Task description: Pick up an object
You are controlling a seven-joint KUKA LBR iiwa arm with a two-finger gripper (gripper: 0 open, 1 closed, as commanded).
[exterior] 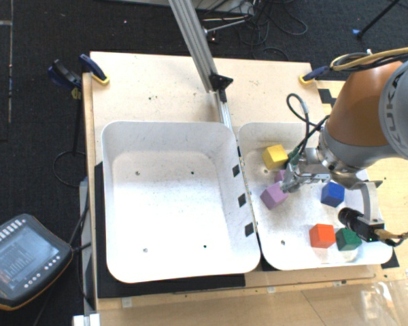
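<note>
Arm low over the right bin, right next to the purple block.

The gripper [290,179] sits just beside the purple block [273,195], with the yellow block [275,157] close behind it (I cannot tell from here whether it is spread or pinched, or whether anything is in it). The blue block [332,195], orange block [321,236] and green block [347,239] lie apart, nearer the right bin [292,255] front. My worry: coming down off-centre, it could nudge the purple block aside or clip the yellow one.
</note>
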